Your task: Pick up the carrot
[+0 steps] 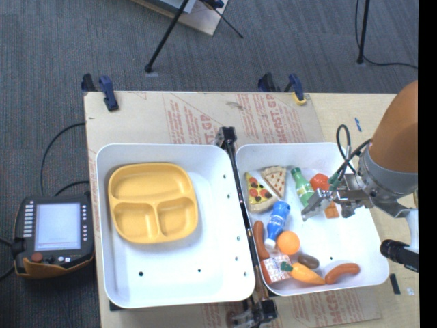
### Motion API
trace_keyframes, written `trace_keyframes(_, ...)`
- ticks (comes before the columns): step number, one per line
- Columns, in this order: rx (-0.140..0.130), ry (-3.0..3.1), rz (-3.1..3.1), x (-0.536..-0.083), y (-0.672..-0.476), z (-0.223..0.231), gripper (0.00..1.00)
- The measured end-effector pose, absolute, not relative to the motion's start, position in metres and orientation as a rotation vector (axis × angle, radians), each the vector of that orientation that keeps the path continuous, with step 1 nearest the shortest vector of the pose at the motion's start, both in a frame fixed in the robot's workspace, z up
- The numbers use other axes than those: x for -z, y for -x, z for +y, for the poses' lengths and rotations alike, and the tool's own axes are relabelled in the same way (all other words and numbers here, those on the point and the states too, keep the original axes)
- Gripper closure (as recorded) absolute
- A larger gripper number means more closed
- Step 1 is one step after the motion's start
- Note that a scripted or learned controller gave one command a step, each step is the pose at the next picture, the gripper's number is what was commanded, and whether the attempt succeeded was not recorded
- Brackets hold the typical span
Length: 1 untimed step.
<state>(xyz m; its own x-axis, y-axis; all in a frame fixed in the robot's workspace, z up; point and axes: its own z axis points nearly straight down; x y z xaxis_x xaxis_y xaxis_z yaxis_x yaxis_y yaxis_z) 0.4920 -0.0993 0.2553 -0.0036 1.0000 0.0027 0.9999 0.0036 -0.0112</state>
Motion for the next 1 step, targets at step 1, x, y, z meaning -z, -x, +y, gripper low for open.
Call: trace_keyframes(1,-0.003,2.336,-2.088,-0.0843,-0.4754,-0.1199,0.0)
